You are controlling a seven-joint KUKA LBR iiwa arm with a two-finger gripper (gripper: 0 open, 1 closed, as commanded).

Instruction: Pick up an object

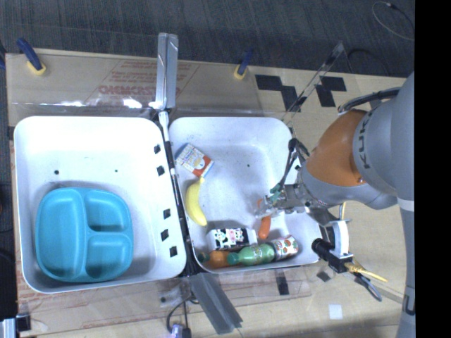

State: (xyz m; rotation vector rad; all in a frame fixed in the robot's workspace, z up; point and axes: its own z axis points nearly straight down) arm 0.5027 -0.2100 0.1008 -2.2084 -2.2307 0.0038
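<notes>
The gripper (271,201), its grasp too blurred to tell, hangs in the right bin (232,129) just above the carrot (264,226), so it should drop straight and close across the carrot's narrow width.

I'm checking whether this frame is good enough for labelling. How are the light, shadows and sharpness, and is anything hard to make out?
Camera view: light is even and soft; the white bins look bright but not blown out. The blue tray casts a soft shadow on the left bin's floor. The banana and green bottle read clearly; the tool is small, cluttered and slightly blurred.
</notes>
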